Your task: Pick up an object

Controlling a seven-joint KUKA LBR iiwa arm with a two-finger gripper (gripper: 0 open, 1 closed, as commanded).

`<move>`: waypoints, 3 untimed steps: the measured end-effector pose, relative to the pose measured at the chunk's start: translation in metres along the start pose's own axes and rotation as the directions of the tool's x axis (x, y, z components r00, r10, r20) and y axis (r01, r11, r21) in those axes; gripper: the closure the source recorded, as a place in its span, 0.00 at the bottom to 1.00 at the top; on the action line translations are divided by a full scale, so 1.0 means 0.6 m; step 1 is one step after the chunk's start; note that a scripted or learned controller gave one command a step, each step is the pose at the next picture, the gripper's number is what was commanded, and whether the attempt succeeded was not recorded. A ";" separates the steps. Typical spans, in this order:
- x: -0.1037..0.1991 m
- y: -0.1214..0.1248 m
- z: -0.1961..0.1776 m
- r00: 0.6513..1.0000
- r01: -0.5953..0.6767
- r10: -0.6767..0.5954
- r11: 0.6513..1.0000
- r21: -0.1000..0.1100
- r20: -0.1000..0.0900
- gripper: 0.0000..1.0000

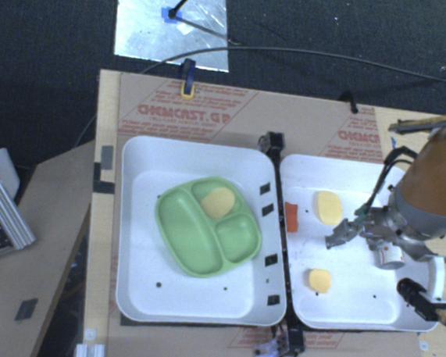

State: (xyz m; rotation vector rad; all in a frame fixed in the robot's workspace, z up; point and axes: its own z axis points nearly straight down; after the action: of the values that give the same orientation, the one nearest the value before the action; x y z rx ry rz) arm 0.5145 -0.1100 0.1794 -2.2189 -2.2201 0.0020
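The 2 white bins sit side by side mid-frame: the left bin (138, 283) holds a green divided plate (201, 238) with a yellow piece (218, 202) in its upper compartment. The right bin (351, 316) holds 2 more yellow pieces, one at upper left (328, 207), one lower (320, 280), with an orange tag (290, 217) on the divider. The arm (438, 183) reaches in from the right. The gripper (343, 234) hangs between those 2 pieces, pinching nothing, its spread impossible to tell. Descending here, it would likely close on bare floor.
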 end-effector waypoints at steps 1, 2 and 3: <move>0.015 -0.005 0.079 1.000 0.000 0.000 1.000 0.001 -0.001 0.00; 0.013 -0.002 0.057 1.000 0.000 0.000 1.000 -0.006 0.002 1.00; 0.018 -0.004 -0.016 1.000 0.004 -0.004 1.000 -0.009 0.002 1.00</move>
State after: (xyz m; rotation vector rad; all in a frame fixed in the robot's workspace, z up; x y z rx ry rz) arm 0.5122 -0.0993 0.1891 -2.2205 -2.2297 -0.0056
